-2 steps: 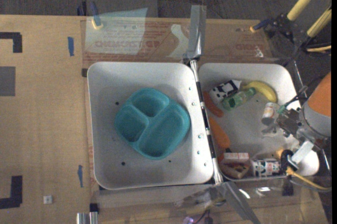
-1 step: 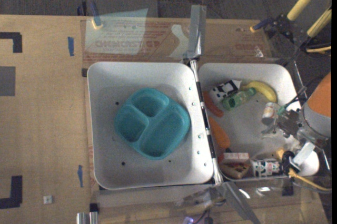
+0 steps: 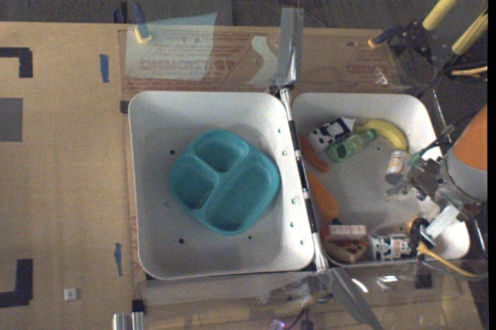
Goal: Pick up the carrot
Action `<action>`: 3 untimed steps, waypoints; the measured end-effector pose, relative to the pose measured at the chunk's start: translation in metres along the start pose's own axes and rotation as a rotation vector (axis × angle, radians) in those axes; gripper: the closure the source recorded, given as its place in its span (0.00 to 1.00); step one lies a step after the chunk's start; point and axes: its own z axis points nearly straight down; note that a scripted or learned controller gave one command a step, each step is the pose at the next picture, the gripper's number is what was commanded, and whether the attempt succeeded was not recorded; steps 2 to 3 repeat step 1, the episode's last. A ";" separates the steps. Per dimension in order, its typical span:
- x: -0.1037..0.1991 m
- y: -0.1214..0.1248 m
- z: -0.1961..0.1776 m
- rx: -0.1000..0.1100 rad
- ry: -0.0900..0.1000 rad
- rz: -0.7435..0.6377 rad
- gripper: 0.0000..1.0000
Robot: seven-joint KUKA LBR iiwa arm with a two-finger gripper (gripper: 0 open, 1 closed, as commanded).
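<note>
Lying against the left wall of the right bin (image 3: 425, 113), the carrot (image 3: 323, 197) is seen as an orange taper whose long axis runs roughly from eleven o'clock down to five o'clock, close beside the divider between the two bins. A shorter orange-red piece (image 3: 313, 153) sits just above it, along the same wall; which of the two is meant could be questioned, but the longer one is taken as the carrot here.

The gripper (image 3: 408, 180) is placed well apart from it, near the right side of the same bin, so the carrot lies toward nine o'clock from the tool — slightly below that line. Whether the tool is spread or closed cannot be told from this slanted view, and nothing is seen held.

A banana (image 3: 390, 133), a green bottle (image 3: 350, 145) and a small black-and-white carton (image 3: 331, 131) are grouped at the bin's twelve o'clock; small boxes (image 3: 364, 242) lie along its six o'clock edge. The teal divided plate (image 3: 225, 181) rests in the left bin (image 3: 147, 166).

A leftward crossing is judged necessary, with the grasp set across the carrot's axis — the wall leaves little room.
</note>
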 end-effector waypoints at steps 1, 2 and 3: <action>-0.001 -0.001 0.000 0.005 -0.003 -0.061 0.00; -0.001 -0.001 0.000 0.005 -0.003 -0.061 0.00; -0.001 -0.001 0.000 0.005 -0.003 -0.061 0.00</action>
